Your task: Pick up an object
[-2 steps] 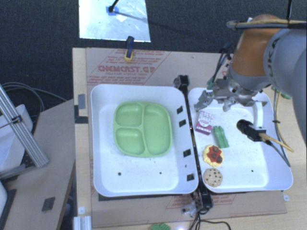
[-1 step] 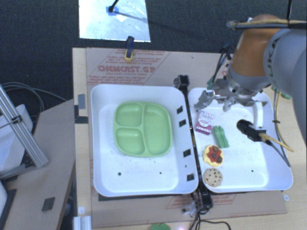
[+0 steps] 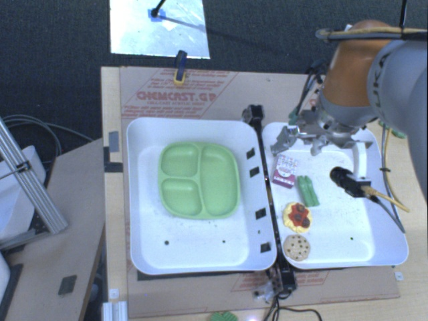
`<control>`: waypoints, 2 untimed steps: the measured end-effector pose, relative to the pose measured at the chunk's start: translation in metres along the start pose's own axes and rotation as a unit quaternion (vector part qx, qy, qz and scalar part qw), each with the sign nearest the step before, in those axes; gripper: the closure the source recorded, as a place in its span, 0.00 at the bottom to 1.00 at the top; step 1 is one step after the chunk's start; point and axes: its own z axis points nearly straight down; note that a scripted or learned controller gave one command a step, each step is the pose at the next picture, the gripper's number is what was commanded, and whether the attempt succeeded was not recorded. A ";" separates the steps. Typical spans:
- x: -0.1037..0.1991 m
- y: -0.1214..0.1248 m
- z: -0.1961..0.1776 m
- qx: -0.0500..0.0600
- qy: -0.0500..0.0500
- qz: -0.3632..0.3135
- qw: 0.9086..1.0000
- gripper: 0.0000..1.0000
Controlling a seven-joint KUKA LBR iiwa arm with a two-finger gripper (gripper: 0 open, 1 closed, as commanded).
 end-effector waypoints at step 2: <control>-0.025 -0.055 -0.033 -0.006 0.001 -0.002 1.000 0.00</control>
